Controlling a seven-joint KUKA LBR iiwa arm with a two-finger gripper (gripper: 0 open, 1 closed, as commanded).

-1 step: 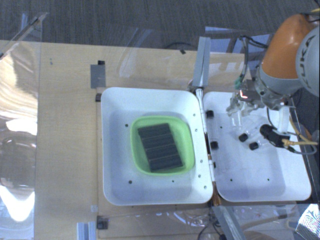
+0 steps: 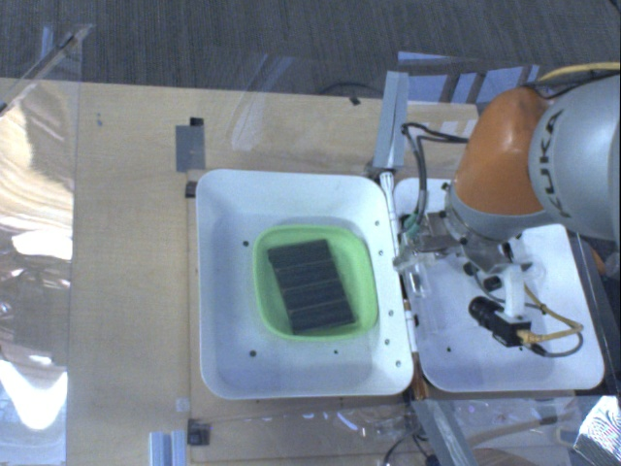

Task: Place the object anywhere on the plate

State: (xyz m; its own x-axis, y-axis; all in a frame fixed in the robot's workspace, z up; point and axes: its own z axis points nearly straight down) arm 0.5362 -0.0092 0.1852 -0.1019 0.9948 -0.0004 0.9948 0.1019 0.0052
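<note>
two white bins [image 2: 223, 357], one green plate [image 2: 361, 260] (square), one dark ridged block [image 2: 310, 286]

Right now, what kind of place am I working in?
Likely a robotics lab test bench: two white bins on a wooden bench, a KUKA arm, and a green plate holding a dark slab.

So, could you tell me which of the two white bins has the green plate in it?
The left bin: it holds the green plate with the dark object on it.
</note>
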